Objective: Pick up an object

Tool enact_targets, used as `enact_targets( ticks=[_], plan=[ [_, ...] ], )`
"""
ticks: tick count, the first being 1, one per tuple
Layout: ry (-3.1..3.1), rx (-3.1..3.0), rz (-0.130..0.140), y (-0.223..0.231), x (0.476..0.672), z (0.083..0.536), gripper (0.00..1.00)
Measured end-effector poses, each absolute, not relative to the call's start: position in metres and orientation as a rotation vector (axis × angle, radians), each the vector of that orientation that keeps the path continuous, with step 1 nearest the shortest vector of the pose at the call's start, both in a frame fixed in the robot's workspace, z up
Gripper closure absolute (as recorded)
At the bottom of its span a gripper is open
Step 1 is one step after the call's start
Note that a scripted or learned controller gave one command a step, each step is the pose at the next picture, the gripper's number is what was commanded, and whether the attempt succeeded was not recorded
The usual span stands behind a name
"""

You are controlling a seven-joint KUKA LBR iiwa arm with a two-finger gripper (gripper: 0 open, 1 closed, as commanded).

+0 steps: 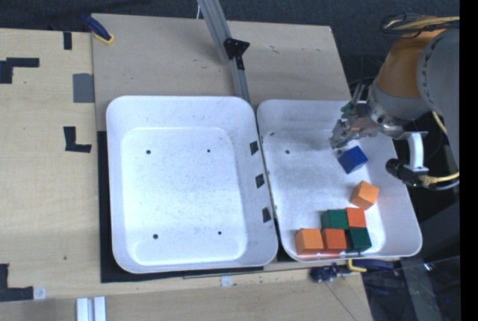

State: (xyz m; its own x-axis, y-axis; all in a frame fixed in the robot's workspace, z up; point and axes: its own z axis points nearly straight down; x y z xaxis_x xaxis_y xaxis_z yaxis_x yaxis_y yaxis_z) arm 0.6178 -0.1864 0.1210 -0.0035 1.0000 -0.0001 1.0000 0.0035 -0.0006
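**Tool low over the right bin, blue block just beside it**

Camera view: The arm enters from 3 o'clock, its orange band sitting above the grey wrist, and bends down and leftward into the right bin. The tool points toward 8 o'clock and hangs over the bin's upper right part. Whether the tool is apart or together cannot be told; it is small and partly blurred against the white floor. A black and white cable fitting lies beside the wrist at 4 o'clock from the tool.

The blue block lies on the bin floor just beside the tool, at about 5 o'clock from it, turned at a slant. Contact between the two cannot be made out, and nothing shows the block clamped.

Further toward 5 o'clock rests a lone orange block, tilted, apart from the blue one. Along the bin's lower wall sits a cluster: an orange block at its 9 o'clock end, then another orange block, a green block above that, an orange block to the right, and a dark green block at the 3 o'clock end. These touch or nearly touch.

The left bin lies alongside on the table, its rim meeting the right bin's. A grey metal bar runs from 12 o'clock down toward the seam between the bins.
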Motion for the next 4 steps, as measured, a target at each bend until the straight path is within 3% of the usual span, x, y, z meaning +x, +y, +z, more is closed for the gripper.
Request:
enact_targets(
  ticks=[2,3,4],
  plan=[
    [-2.227,-2.223,-0.004,-0.189,0.617,0.225,1.00],
    [-2.226,-2.220,-0.002,-0.189,0.618,0.256,1.00],
    [-2.228,-2.214,-0.002,-0.133,0.609,0.261,1.00]
  ],
)
